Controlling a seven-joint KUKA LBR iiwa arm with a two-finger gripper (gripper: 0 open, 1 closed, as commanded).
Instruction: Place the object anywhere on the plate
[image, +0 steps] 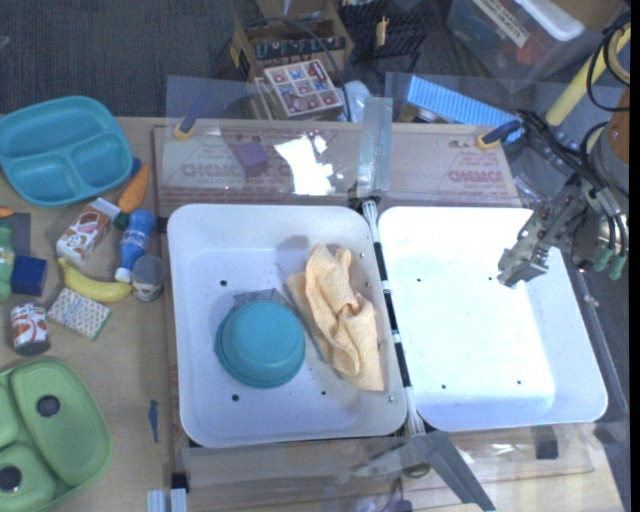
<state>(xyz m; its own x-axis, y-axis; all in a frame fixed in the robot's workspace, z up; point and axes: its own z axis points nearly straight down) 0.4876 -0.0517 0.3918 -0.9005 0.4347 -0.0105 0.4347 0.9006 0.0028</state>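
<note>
A soft, crumpled yellow cloth (345, 315) is taken to be the task's thing. It lies well apart from the two-finger gripper (518, 268), off to the gripper's left in the camera view and a little lower in the frame. It lies across the ridge where the two bins meet, in the shallow white left bin (200, 300). The gripper hangs over the upper part of the shallow white right bin (470, 350). Whether its jaws are spread or pressed together cannot be told at this size.

A round teal plastic plate (260, 345) sits farther from the gripper than the cloth does, just beyond the cloth's far edge. Whether they touch cannot be made out.

The cloth is judged to be light, limp and not fragile. It is likely to sag and trail when lifted, and little slip is expected from its texture. The bunched ridge of folds near its middle is judged the best place to pinch, since a flat edge against the bin floor could be missed. A high lift would probably be needed so that the hanging corners clear the plate's rim.
</note>
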